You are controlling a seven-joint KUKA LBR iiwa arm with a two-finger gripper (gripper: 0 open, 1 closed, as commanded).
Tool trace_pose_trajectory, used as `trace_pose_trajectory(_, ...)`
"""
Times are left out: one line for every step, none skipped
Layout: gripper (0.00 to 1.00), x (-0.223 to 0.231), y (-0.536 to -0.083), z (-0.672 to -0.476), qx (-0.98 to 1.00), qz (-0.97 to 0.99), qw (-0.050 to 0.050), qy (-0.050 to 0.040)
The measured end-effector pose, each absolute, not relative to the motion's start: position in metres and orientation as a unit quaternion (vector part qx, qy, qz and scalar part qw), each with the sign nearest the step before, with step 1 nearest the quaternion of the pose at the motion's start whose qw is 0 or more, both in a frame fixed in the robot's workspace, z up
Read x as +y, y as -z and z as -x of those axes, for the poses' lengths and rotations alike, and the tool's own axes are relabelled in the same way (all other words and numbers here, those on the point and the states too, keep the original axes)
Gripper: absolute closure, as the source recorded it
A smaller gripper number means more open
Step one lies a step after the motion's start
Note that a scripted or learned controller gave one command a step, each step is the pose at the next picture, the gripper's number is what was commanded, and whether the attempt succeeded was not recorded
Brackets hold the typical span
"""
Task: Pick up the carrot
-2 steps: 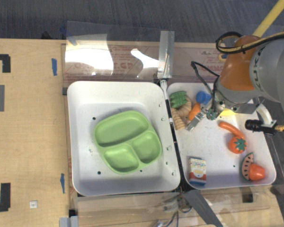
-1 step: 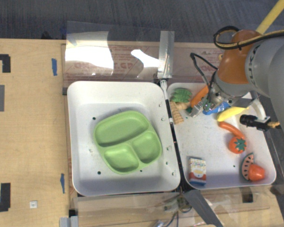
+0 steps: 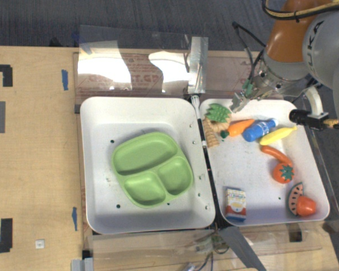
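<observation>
- The carrot (image 3: 235,127) lies in the right bin (image 3: 254,193), near its far left corner. Its orange body points to the right, and its green leafy top (image 3: 218,113) is at the left, close to the wall between the two bins.
- The right end of the carrot touches a blue bottle (image 3: 258,129), and beside this bottle lies a yellow banana (image 3: 278,134).
- The gripper (image 3: 238,101) hangs just above and behind the carrot, at the far edge of the right bin. Its thin fingers point down and to the left. How far they are open, I cannot tell, and I see nothing between them.
- The arm (image 3: 305,33) comes in from the upper right corner, grey with an orange part above the wrist.
- Further to the near side in the right bin there are a red-orange pepper (image 3: 281,165), a watermelon slice (image 3: 300,201) and a small carton (image 3: 235,201).
- The left bin (image 3: 96,151) holds a green divided plate (image 3: 152,167) with three compartments, lying flat in the middle.
</observation>
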State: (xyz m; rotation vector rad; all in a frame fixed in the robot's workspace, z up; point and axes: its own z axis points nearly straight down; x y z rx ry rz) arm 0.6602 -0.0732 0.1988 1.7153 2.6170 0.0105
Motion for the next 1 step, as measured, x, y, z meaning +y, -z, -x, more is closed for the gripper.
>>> trace_pose_trajectory(0.0,-0.0741,-0.1933,-0.6579,0.836,-0.549,0.002,-0.0005)
